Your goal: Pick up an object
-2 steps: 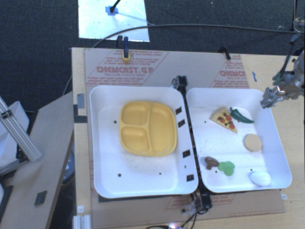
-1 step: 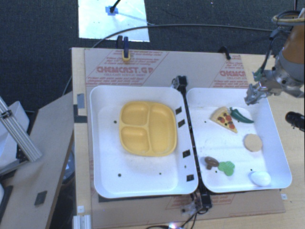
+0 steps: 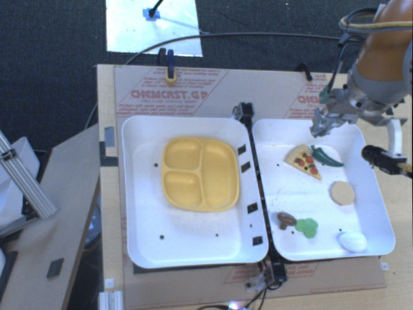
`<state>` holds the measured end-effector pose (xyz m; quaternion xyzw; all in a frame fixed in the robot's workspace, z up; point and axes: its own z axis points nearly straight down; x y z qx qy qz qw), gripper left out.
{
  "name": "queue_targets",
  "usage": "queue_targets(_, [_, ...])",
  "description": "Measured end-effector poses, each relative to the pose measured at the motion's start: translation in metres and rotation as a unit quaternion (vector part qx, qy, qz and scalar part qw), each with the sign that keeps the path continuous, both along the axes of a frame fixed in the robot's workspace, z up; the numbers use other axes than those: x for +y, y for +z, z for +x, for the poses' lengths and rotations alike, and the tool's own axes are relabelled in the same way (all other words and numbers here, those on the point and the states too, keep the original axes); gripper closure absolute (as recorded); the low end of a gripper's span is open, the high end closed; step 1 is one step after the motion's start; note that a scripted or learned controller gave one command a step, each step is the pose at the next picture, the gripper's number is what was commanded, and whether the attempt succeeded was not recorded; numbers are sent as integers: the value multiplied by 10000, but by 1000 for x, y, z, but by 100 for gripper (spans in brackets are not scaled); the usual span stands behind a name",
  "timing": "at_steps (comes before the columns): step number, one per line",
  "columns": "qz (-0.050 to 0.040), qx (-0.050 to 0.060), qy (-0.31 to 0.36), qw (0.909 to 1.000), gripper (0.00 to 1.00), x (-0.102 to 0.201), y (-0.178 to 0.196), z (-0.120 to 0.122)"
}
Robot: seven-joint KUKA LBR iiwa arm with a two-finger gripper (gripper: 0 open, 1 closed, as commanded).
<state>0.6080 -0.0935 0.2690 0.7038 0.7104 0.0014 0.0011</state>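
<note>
Below and just left of the grey two-finger gripper (image 3: 321, 129), whose grip state cannot be told, the triangular toy pizza slice (image 3: 304, 161) is seen lying nearest.

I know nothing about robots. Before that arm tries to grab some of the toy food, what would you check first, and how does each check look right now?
1. Tool is over the right bin: ok.
2. Tool holding nothing already: cannot tell.
3. Pizza slice near the tool: ok.
4. Pizza slice apart from its neighbours: not ok, the green pepper touches it.
5. Cookie and white egg lie apart, easy targets: ok.
6. Yellow plate sits in the left bin, out of the way: ok.
</note>
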Motion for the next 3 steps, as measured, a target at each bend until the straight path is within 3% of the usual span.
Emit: queue_targets(3, [4,16,-1,10000,100,154,-40,13])
